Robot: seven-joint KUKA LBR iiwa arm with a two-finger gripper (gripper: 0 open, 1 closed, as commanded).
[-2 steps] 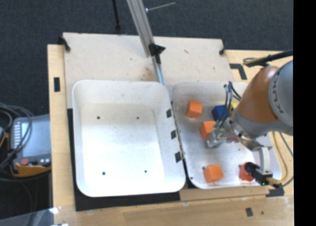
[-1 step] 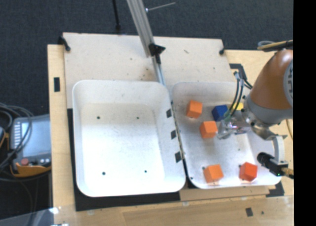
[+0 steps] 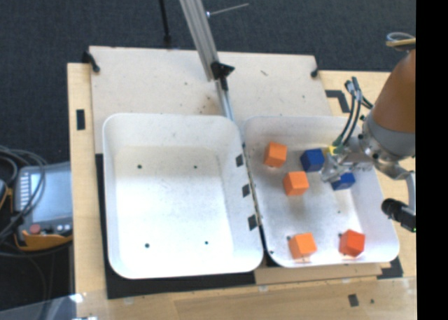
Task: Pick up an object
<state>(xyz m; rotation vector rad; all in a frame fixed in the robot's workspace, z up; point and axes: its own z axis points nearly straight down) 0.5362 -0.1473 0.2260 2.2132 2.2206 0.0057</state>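
In the right bin lie several small blocks. Three are orange: one at the upper left, one near the middle and one by the front rim. A red-orange block sits at the front right. A blue block rests just left of my gripper. A second blue block lies directly under the gripper, partly covered by it. The gripper hangs low over the bin's right half.
The left bin stands beside the right one. A slanted aluminium rail runs from the top down to the gap between the bins. A teach pendant and cables lie off the bench at left.
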